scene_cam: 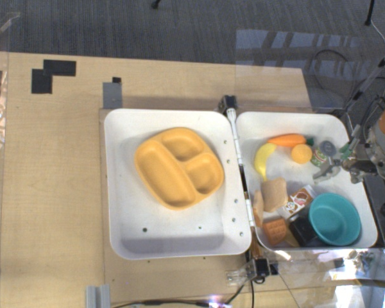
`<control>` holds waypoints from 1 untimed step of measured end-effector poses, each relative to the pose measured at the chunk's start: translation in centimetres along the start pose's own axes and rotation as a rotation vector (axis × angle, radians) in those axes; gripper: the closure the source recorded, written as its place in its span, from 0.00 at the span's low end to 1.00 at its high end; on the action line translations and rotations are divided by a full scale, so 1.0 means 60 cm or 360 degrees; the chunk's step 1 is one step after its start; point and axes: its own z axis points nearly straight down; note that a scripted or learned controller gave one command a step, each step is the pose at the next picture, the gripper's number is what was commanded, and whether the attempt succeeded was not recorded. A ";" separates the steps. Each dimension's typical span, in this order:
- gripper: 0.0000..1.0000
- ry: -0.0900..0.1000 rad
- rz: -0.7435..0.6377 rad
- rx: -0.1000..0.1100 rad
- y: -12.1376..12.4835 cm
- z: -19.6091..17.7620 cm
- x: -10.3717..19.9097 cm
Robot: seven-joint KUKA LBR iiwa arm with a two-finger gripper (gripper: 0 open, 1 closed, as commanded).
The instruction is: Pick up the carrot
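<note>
From the fixed overhead camera, the light wooden bench (51, 191) carries two shallow white plastic bins side by side. The left white bin (135, 236) holds a yellow plastic divided plate (178, 167) with three compartments, lying near the middle of that bin.

The right white bin (279, 117) is the crowded one. Taking the teal plastic bowl (334, 219) in that bin's near right corner as the landmark: the slim orange carrot with a green tip (287, 140) lies well up and to the left of the bowl, near the bin's far wall, roughly level with its long axis across the picture. Just below the carrot, still above and left of the bowl, sit a small round orange fruit (301, 153) and a curved yellow banana (264, 158). Directly left of the bowl are a tan slice of bread (274, 193), a small white carton with red and brown print (298, 201) and a black object (301, 230) touching the bowl's rim; a brown block (275, 231) lies further left of that.

The metal two-finger gripper (323, 171) reaches in above the bowl, to the right of the orange fruit and apart from the carrot; its fingers look parted, with nothing between them
</note>
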 end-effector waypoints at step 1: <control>0.00 0.0003 0.0067 0.0010 0.127 0.163 0.000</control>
